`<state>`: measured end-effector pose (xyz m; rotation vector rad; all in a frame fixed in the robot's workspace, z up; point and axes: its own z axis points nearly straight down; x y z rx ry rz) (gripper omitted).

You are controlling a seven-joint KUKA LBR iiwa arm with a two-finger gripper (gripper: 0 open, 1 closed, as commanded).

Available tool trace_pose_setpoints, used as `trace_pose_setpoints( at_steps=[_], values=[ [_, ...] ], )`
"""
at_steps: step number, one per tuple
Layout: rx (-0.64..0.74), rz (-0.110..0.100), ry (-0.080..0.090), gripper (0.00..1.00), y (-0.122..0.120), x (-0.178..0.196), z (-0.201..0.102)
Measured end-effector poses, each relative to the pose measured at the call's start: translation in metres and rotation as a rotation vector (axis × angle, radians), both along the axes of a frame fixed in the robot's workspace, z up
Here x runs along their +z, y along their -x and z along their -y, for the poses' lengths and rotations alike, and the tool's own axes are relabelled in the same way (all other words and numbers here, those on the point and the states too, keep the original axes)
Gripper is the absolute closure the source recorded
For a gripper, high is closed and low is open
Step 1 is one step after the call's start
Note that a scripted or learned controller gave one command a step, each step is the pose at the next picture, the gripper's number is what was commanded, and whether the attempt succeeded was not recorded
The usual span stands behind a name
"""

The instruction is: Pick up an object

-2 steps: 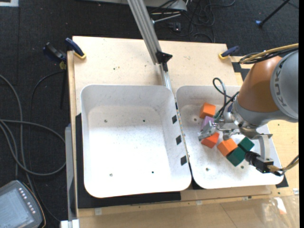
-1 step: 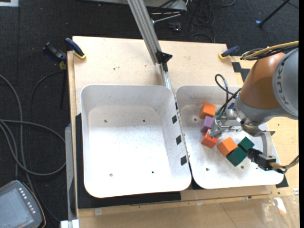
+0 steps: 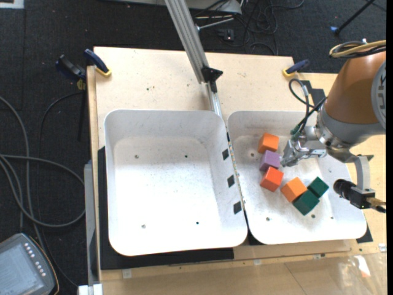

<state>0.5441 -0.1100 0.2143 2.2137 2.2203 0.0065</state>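
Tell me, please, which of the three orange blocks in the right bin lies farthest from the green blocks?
The orange block at the top of the cluster, above the purple block; the other two orange ones lie lower, nearer the green blocks.

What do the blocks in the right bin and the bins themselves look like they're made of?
The orange blocks, purple block and green blocks look like matte painted wood or foam: flat color, crisp edges, no glare. The right bin and left bin seem to be thin molded white plastic, given their rounded corners and faint sheen.
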Motion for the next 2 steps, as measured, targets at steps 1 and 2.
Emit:
trace_pose_setpoints(
  at_steps=[1,2],
  values=[
    [0.000,-0.001,0.000,1.00,0.007,0.049,0.002],
    [0.000,-0.005,0.000,1.00,0.006,0.063,0.002]
  ],
)
